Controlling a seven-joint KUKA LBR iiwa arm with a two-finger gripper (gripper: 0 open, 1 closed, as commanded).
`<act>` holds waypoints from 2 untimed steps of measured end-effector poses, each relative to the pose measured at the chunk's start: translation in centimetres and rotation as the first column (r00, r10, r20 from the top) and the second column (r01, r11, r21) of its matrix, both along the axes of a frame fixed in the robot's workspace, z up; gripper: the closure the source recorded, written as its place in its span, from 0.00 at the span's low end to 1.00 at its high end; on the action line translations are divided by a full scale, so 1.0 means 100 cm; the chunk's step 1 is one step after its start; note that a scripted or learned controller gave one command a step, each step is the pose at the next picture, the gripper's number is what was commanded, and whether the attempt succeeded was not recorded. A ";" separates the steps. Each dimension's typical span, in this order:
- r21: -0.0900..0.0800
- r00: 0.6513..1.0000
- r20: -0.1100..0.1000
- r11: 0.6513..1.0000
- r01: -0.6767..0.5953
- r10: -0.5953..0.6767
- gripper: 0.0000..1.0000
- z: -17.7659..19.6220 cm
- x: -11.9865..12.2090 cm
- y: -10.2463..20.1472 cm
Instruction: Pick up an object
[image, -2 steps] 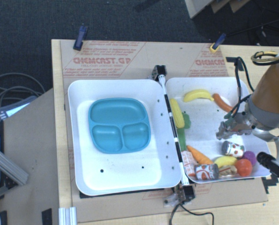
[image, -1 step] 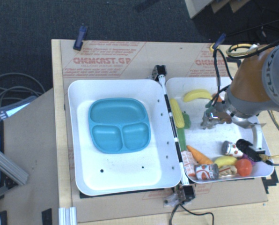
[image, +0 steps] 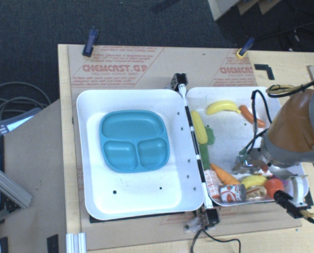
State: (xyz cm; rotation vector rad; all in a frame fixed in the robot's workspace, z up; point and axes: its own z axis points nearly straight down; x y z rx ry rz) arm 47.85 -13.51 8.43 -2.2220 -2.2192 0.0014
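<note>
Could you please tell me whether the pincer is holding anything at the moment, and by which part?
It cannot be told: the pincer is low in the right bin, its tips hidden.

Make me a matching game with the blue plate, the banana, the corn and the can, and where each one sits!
Things:
1. blue plate
2. banana
3. corn
4. can

Places:
A. far end of the right bin
B. near edge of the right bin
C. middle of the left bin
D. along the right bin's left wall

Pairs: 1-C, 2-A, 3-D, 4-B
</note>
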 end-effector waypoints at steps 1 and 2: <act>0.000 1.000 0.003 1.000 -0.002 0.002 0.00 0.001 0.104 0.002; -0.002 1.000 0.004 1.000 0.000 0.000 0.00 0.000 0.010 -0.036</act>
